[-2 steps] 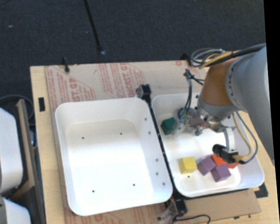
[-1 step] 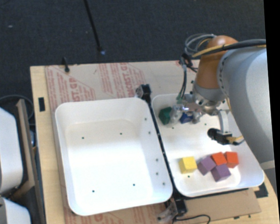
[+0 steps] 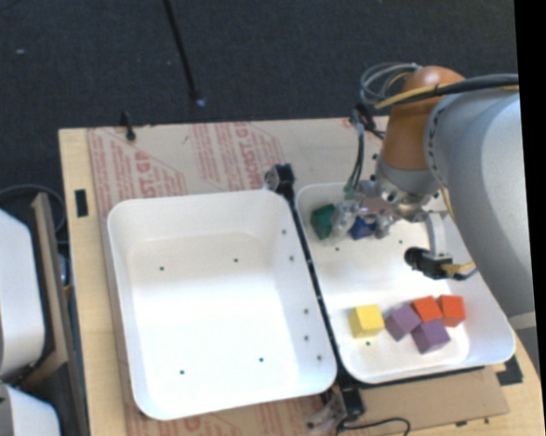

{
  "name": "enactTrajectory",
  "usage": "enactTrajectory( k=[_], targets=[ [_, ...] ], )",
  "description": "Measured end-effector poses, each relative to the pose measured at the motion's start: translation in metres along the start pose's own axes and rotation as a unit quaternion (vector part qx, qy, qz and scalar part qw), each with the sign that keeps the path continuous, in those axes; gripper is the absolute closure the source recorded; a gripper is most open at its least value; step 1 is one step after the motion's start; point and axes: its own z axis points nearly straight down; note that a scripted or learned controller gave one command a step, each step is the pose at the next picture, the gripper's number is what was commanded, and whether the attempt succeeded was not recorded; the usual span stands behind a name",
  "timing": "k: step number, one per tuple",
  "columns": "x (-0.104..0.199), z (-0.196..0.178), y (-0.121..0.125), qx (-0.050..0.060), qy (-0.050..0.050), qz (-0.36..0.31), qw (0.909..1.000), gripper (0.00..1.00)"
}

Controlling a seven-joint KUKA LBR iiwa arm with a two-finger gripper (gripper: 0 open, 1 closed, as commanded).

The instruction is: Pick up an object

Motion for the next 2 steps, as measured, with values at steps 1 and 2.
enactTrajectory(
  k=[1,2],
  targets=[
    [-0.036,0.003,-0.054,-0.008,0.002,-0.001,1.0000,0.00],
    [0.019,-0.020,0.005,-0.009,0.001,-0.004,1.0000,0.00]
  ],
)
